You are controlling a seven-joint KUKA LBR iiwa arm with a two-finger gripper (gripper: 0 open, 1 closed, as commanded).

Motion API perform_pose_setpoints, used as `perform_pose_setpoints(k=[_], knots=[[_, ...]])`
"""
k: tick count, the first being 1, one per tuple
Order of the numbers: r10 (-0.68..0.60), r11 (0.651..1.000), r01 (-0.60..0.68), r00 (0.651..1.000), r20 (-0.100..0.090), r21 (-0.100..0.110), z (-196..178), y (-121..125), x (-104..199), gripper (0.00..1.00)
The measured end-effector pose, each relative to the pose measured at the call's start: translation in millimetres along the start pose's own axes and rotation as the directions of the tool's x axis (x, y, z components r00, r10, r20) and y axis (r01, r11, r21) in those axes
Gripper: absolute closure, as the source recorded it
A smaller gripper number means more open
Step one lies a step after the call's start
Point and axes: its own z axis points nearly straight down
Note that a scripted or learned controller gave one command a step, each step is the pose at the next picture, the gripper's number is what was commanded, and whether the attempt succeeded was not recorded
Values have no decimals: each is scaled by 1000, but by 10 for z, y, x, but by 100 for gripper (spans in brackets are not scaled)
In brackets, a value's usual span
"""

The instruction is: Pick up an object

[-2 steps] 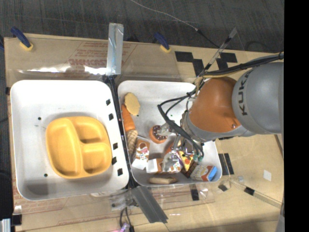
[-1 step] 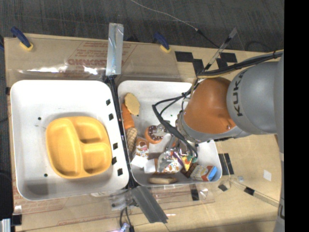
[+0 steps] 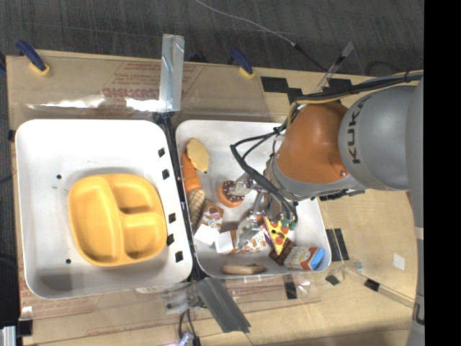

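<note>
The gripper hangs low over the cluttered middle of the right bin, but whether it is spread or pressed together cannot be told here. A slice of pizza lies just beside it, a doughnut a little to its left, and a carrot along the bin's left wall. A yellow divided tray sits in the left bin, well apart.

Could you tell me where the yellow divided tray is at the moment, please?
The yellow divided tray lies flat in the left white bin, roughly at its centre, apart from the toy food piled in the right bin.
</note>
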Motion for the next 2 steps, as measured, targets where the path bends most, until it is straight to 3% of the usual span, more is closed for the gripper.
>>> perform_pose_setpoints(k=[1, 2], knots=[[-91, 996, 91, 995, 31, 7, -25, 309, 140, 0], [-298, 954, 298, 954, 7, -4, 1, 104, -184, 0]])
